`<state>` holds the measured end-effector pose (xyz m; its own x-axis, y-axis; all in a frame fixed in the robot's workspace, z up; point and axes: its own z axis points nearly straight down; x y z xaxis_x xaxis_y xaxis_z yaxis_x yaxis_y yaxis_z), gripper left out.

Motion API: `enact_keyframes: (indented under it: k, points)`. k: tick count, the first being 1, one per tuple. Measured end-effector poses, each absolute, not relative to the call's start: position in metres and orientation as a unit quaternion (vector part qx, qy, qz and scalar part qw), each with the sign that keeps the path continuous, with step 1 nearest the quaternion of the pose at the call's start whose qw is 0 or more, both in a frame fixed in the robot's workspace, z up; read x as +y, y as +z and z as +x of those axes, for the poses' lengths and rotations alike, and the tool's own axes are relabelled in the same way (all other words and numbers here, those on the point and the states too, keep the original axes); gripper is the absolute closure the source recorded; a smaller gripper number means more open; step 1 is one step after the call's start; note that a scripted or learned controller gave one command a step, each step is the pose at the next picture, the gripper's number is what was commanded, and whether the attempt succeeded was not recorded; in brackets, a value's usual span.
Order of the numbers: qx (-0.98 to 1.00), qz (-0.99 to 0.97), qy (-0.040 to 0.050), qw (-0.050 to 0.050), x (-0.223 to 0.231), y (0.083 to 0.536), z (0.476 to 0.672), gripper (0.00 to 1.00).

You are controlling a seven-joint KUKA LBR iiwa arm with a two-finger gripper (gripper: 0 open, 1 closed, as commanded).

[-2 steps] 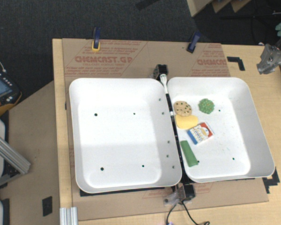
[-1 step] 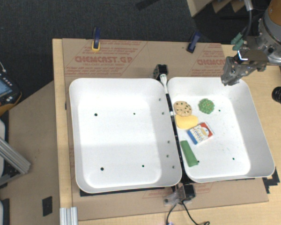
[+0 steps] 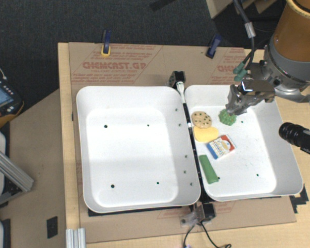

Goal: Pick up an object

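Green fuzzy lump point(image 3: 227, 118) sits in right bin point(image 3: 279, 185), toward its far edge, directly under pincer point(image 3: 236, 106). Pincer tips touch lump's top; spread or pinching, cannot tell. Cookie point(image 3: 201, 119) just beside, toward left bin.

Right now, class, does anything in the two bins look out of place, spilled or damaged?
Nothing stands out. The cookie, yellow piece, small packet and green bar lie intact in the right bin, near its left wall. The hand is directly above the green fuzzy object.
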<state>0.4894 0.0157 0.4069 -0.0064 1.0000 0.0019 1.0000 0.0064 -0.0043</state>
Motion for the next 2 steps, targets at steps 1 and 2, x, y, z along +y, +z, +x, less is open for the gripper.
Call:
enact_keyframes:
  k: [1,2]
  points:
    - [-0.709,-0.705,-0.0017,-0.001,0.060,0.417,0.483,1.00]
    - [-0.710,-0.704,-0.0025,-0.001,0.126,0.448,0.483,1.00]
